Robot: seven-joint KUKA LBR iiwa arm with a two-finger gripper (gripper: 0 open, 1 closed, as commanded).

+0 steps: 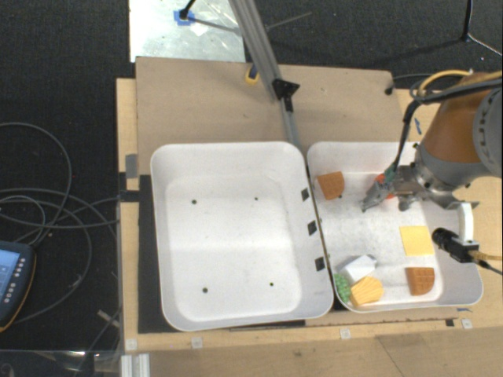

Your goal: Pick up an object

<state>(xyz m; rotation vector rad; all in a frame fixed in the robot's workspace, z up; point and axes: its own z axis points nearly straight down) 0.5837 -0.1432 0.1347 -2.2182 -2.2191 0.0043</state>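
- Dark carpet surrounds the brown tabletop [204, 100], which carries two shallow white bins side by side, the left bin [169, 171] and the right bin [471, 289].
- The gripper [376, 199] hangs over the upper middle of the right bin, its grey fingers slanting down toward the left; whether they are apart or closed I cannot tell, and nothing shows between them.
- An orange-brown block [331, 184] lies just beside the gripper on its left, near the bin's top left corner and close to the divider wall; it looks roughly square, with no clear long axis.
- A yellow square [416, 240] lies flat below and right of the gripper, its edges roughly in line with the bin walls.
- An orange block [420, 280] sits below the yellow square, near the bottom wall.
- A white piece [360, 267], a yellow-orange wedge [367, 290] and a green item [343, 287] crowd the bottom left corner, touching or nearly touching.
- Open floor lies in the middle of the right bin, between the gripper and that cluster.
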